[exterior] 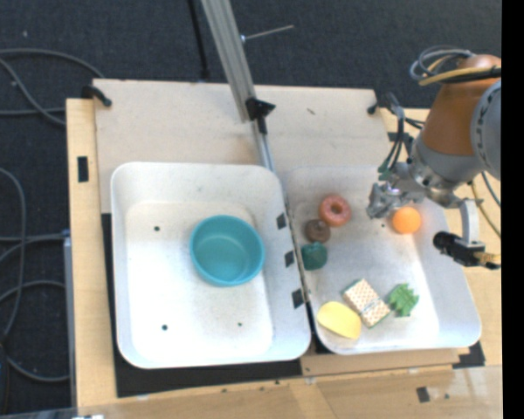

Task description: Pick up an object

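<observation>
Tool point(386, 201) low over the right bin point(450, 317), near its far rim, hanging from the grey arm point(450, 133) with the orange band. Finger state: cannot tell from this slant, too small and dark against the wrist.

Likely target: orange ball point(406, 221), just beside the tool on its right, apparently touching or nearly so. Not seen between any part of the tool, so not counted as held.

For a clean pick, judged: shift tool sideways until centred over the ball, descend straight, close across its widest part. Round, smooth thing; likely to roll away if nudged off-centre, and the bin wall right of the ball leaves little room on that side.

Around the ball, all in the right bin:
- pink ring point(335, 209), left of the ball, well apart.
- brown lump point(317, 230) and dark green piece point(314, 256), further left, near the bin's left wall.
- checked block point(366, 301), green leafy piece point(403, 299), yellow piece point(339, 319), towards the near rim, clear of the ball.

Left bin point(140, 321): teal bowl point(227, 250), far from the ball.

Slanted metal post point(231, 46) above the tabletop point(175, 116), left of the ball; no obstruction.
</observation>
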Robot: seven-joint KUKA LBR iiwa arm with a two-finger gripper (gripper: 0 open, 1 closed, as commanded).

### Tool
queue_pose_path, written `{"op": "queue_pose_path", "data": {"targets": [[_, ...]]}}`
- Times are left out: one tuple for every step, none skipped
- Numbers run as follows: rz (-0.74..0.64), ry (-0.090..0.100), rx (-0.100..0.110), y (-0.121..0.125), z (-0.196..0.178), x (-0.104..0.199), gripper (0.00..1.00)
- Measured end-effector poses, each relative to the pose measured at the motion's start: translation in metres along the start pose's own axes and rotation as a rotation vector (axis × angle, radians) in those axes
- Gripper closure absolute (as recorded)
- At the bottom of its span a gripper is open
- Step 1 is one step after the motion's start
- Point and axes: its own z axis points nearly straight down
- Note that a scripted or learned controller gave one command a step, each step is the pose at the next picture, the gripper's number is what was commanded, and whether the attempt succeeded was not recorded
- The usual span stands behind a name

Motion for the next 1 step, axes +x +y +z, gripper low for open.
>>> {"op": "queue_pose_path", "data": {"targets": [[0.0,-0.001,0.0,0.0018,-0.0482,-0.0011,1.0]]}}
